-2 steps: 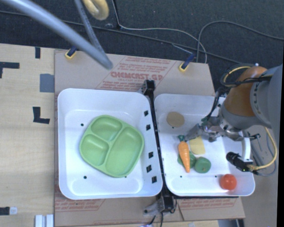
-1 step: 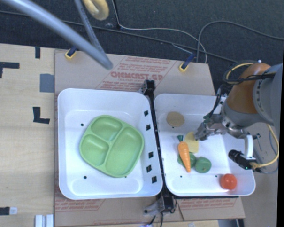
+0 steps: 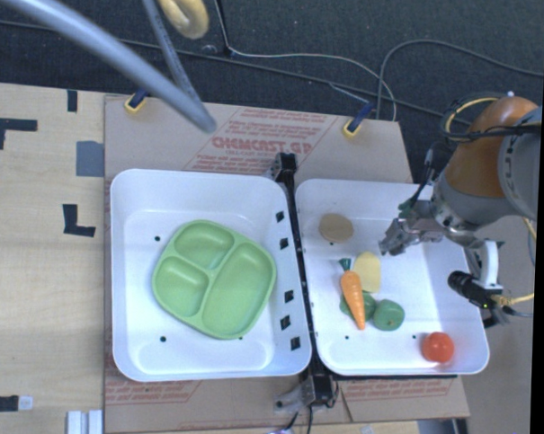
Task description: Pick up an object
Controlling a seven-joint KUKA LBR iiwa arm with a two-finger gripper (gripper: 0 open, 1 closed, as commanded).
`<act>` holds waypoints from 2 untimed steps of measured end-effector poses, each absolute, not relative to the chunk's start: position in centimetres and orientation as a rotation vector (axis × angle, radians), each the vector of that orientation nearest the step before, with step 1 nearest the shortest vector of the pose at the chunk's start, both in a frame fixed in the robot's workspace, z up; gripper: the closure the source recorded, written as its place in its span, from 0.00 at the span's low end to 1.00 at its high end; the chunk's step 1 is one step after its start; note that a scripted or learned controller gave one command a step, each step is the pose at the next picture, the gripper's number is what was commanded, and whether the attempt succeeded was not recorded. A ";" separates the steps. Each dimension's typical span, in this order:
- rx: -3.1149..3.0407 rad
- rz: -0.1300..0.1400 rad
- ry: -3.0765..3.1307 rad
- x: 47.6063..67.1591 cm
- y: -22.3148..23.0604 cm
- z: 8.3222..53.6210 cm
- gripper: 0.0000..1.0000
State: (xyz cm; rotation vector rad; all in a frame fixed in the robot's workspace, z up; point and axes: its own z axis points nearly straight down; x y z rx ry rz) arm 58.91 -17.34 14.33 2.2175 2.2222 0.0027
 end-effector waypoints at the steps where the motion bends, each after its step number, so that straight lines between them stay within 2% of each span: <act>1: 2.217 0.003 2.221 58.1 -16.8 19.9 1.00; 2: 2.217 0.004 2.219 57.6 -17.4 25.8 1.00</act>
